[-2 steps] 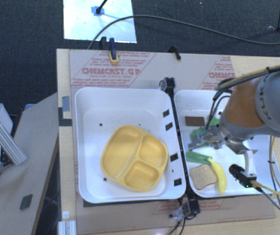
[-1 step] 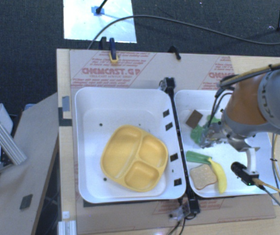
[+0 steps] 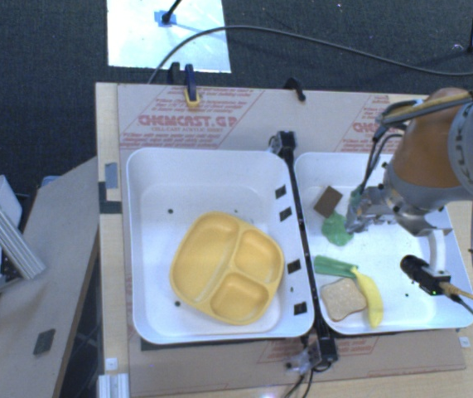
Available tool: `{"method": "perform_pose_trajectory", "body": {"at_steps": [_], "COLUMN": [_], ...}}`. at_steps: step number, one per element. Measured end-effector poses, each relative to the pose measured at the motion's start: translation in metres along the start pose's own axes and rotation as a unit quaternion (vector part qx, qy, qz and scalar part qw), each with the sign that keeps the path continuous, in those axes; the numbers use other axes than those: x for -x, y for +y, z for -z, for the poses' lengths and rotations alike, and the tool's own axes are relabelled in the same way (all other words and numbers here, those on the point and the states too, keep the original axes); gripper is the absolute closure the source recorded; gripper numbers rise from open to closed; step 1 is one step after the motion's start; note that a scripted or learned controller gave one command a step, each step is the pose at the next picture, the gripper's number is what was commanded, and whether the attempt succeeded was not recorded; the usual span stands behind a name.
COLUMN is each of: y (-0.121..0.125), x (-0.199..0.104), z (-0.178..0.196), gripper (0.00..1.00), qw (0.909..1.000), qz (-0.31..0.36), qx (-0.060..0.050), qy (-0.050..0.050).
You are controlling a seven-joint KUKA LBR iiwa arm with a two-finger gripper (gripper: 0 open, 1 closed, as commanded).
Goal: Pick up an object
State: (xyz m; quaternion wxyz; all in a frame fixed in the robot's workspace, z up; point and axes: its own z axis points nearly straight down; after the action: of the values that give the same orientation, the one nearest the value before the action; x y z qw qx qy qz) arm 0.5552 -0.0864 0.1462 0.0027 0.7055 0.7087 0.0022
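The arm reaches in from the right over the right bin [image 3: 435, 317]. My gripper [image 3: 357, 216] hangs low at the right edge of a round green object [image 3: 334, 230] near the bin's left wall and seems to touch it. A small brown block [image 3: 329, 200] lies just behind the green object. Nearer the front lie a long green piece [image 3: 332, 265], a yellow banana [image 3: 373, 297] and a slice of bread [image 3: 343, 299] close together.
The left bin [image 3: 149, 222] holds a yellow divided plate [image 3: 226, 266]. A black divider strip [image 3: 296, 230] runs between the two bins. The right part of the right bin's floor is bare white.
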Motion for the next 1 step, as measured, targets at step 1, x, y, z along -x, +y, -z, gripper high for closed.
{"method": "perform_pose_trajectory", "body": {"at_steps": [1], "y": [-0.0003], "x": [0.0037], "z": [0.0437], "gripper": [1.00], "qw": [1.0000], "qz": [-0.001], "qx": [-0.001], "qy": [0.000]}}
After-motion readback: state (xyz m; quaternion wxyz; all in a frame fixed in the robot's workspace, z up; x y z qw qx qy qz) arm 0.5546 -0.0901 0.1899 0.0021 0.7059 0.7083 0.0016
